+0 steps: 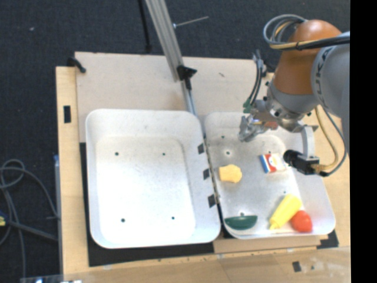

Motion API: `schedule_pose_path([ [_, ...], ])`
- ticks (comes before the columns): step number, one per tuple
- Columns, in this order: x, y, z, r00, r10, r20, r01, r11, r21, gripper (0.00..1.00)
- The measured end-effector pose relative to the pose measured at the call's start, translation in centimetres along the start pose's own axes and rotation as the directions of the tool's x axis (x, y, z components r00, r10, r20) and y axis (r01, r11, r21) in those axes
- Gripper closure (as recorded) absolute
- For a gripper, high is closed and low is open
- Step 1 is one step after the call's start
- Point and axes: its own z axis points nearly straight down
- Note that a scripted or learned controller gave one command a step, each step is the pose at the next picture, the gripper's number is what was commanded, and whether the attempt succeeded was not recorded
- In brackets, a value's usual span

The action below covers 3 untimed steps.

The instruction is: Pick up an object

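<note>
Just below the claw (248,128), whose spread I cannot tell, the yellow block (230,173) looks light and soft; pinch its flat sides.

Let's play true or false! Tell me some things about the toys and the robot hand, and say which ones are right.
1. The yellow block lies in the right bin. True.
2. The hand is holding the red ball. False: the red ball lies near the right bin's front corner, far from the hand.
3. The long yellow toy lies right next to the red ball. True.
4. The dark green toy lies in the left bin. False: the dark green toy sits at the front edge of the right bin.
5. The hand hangs over the back part of the right bin. True.
</note>
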Motion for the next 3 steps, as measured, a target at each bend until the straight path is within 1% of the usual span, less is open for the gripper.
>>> schedule_pose_path([
  [1,5.5,-1.3,-1.4,1.000,-0.001,-0.002,0.001,1.000,0.000,1.00],
  [2,10.3,-2.1,-0.7,1.000,0.000,-0.001,0.000,1.000,0.002,1.00],
  [3,16.0,-3.2,-0.6,1.000,-0.002,-0.002,0.002,1.000,0.004,1.00],
])
